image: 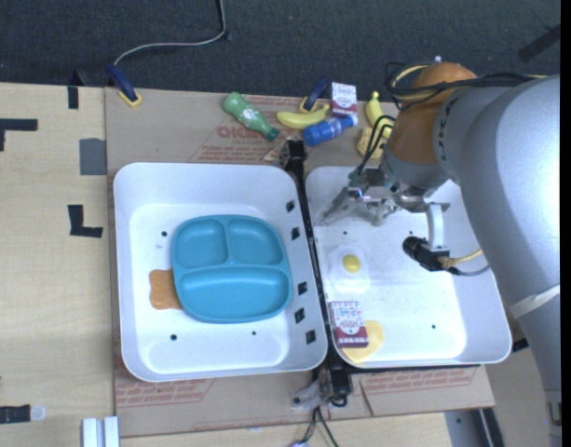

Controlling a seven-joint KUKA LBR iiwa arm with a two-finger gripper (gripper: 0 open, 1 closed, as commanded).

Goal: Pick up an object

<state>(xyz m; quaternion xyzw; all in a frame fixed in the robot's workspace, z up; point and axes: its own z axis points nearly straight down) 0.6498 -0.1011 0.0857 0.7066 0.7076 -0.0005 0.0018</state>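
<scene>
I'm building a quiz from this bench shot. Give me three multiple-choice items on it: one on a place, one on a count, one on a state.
1. Where does the blue divided plate lie?
A. in the left bin
B. in the right bin
C. on the cardboard behind the bins

2. How many compartments does that plate have?
A. two
B. three
C. five

3. How does the fried egg toy stand to the gripper?
A. clamped in the jaws
B. lying free on the right bin's floor
C. lying on the plate

Key: 1 A, the plate sits in the left bin. 2 B, two small sections sit above one long one. 3 B, the egg lies on the floor of the right bin, apart from the gripper above it.
</scene>
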